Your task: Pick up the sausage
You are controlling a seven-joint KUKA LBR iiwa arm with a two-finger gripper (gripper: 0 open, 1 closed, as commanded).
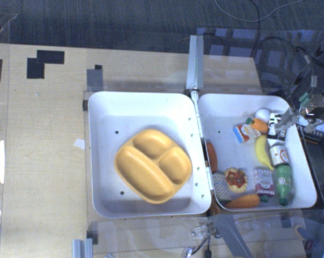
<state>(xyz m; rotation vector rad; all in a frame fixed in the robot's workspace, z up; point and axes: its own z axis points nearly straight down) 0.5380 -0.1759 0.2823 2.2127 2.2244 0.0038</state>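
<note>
We count two bins, the left bin point(97, 144) bearing one yellow tray point(153, 165) and the right bin point(226, 106) one sausage point(211, 156) against its left wall, one banana point(262, 151), one carrot point(243, 201) and one bottle point(283, 184), with the gripper point(281, 123), whose grip we cannot tell, near its right edge.

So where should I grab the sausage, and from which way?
The sausage lies lengthwise against the left wall of the right bin. Probably best to come straight down on its middle, with one jaw slipping between it and the wall and the other on its open right side. Tight fit at the wall.
</note>
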